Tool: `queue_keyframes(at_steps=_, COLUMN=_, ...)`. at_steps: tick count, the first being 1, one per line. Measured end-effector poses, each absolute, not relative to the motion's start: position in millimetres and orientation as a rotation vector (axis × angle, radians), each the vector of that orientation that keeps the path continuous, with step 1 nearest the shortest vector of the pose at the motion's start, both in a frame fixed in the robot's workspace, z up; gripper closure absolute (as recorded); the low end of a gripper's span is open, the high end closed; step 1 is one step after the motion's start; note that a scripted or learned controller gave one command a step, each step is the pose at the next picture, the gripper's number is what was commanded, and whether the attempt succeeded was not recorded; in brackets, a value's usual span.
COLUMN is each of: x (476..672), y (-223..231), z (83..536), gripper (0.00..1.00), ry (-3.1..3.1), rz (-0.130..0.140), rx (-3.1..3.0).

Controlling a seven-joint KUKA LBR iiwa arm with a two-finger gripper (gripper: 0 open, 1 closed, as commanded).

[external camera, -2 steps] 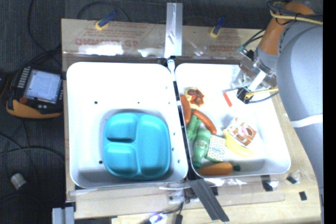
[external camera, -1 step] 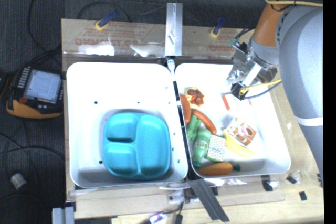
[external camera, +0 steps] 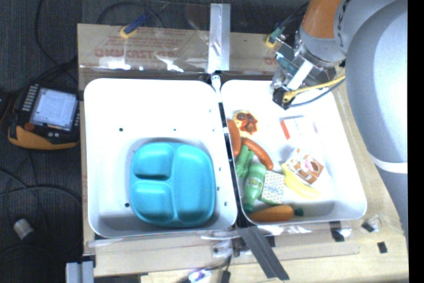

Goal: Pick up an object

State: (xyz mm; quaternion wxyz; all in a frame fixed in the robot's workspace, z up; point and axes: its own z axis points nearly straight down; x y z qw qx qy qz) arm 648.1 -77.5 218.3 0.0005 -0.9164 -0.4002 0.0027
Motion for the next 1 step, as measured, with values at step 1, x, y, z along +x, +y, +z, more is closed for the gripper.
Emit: queue_keyframes(at_steps=1, x=650.0, y=-36.0, z=224.5, gripper=1.0, ry=-1.283, rz=0.01, rx=-2.869)
